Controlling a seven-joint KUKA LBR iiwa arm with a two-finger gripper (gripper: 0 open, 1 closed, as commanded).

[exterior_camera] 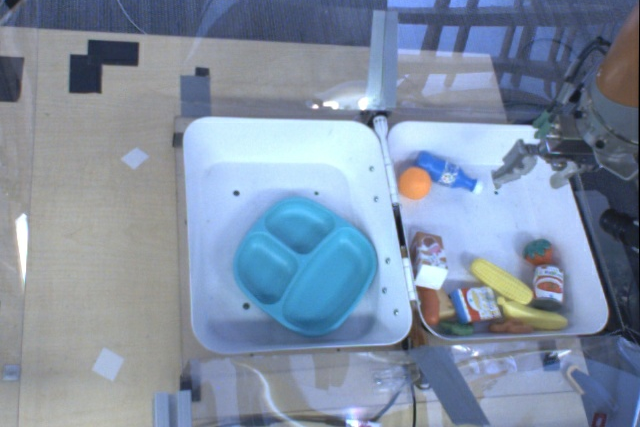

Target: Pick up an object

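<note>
Gripper spread and empty over the right bin's far side.

I see the gripper [535, 165] with fingers apart, nothing between them, hovering above the right bin [590, 245], near the blue bottle [445, 171] and orange ball [414, 182]. Corn [500, 281], banana [533, 316] and small packets lie at the near end. The left bin [210, 215] holds a teal divided plate [305, 263]; both bins sit on a pale wooden bench [90, 245].

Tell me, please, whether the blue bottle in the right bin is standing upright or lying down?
Lying down: the blue bottle rests on its side on the right bin floor, beside the orange ball.
</note>
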